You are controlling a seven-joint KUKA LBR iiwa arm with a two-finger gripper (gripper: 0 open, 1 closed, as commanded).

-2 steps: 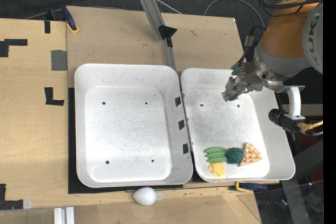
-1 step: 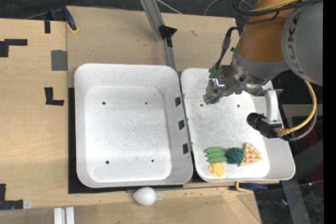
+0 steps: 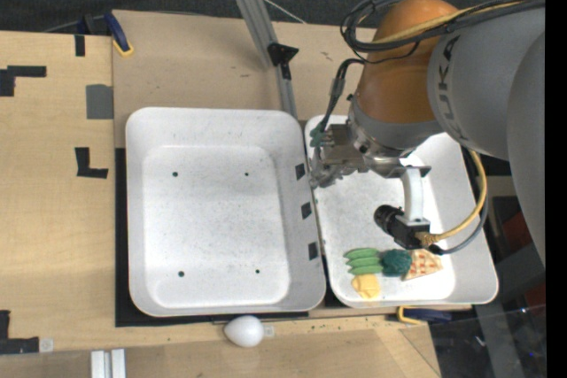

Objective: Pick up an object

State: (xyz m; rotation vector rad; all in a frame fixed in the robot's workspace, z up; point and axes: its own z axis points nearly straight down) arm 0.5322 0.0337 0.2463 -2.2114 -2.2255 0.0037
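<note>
Green, yellow and orange make up the small cluster of toy objects lying at the near end of the right white bin (image 3: pixel 474 279): a ribbed light-green pod-shaped piece (image 3: pixel 361 258), a dark-green leafy piece (image 3: pixel 395 262) just beside it, a small yellow piece (image 3: pixel 365 284) touching the front of the pod, and an orange speckled wedge like a pizza slice (image 3: pixel 426 264) on the far right of the group. All four lie flat on the bin floor, packed close together. The left white bin (image 3: pixel 213 208) has a bare speckled floor with four small dark dots. The grey arm with its orange band (image 3: pixel 403 66) hangs over the far part of the right bin, and the hand (image 3: pixel 326 162) sits at that bin's left rim, well apart from the cluster; whether it is apart or together cannot be told. A black cylindrical fitting (image 3: pixel 396 224) with a cable hangs just above the toys. On the bench (image 3: pixel 53 217), a white egg-shaped object (image 3: pixel 244 331) rests in front of the left bin.
</note>
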